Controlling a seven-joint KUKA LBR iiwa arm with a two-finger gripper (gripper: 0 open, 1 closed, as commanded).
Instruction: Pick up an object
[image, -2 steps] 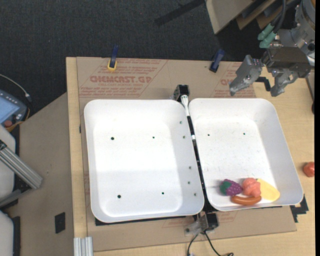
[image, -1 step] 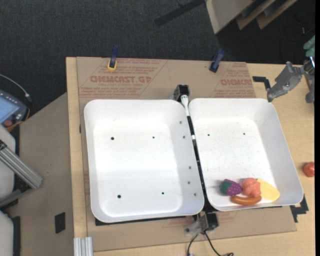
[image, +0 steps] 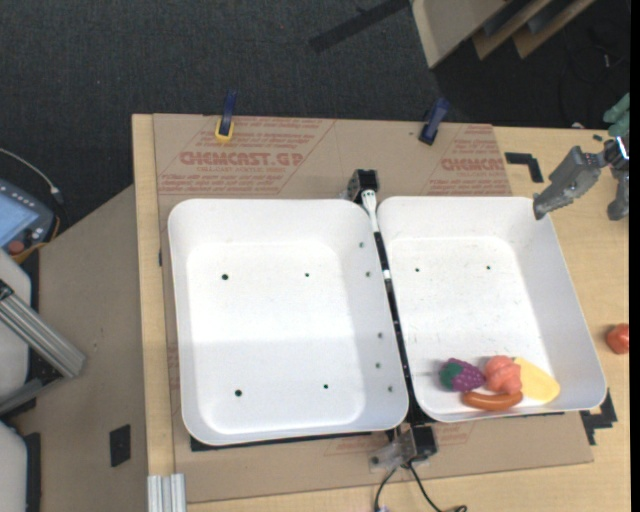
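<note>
Several toy foods lie in the near right corner of the right bin (image: 470, 250): a purple grape bunch (image: 462, 375), a red-orange fruit (image: 503, 373), a yellow piece (image: 540, 384) and an orange sausage-shaped piece (image: 490, 401). They sit close together and touch one another. My gripper (image: 587, 200) hangs at the far right, beyond the right bin's far right corner and well away from the toys. Its two grey fingers (image: 562, 185) stand apart, open, with nothing between them.
The left bin (image: 190, 300) sits beside the right one, with a black divider strip (image: 385, 290) between them. A small orange object (image: 618, 339) lies on the bench to the right of the right bin. Clamps (image: 226, 122) hold the cardboard at the far edge.
</note>
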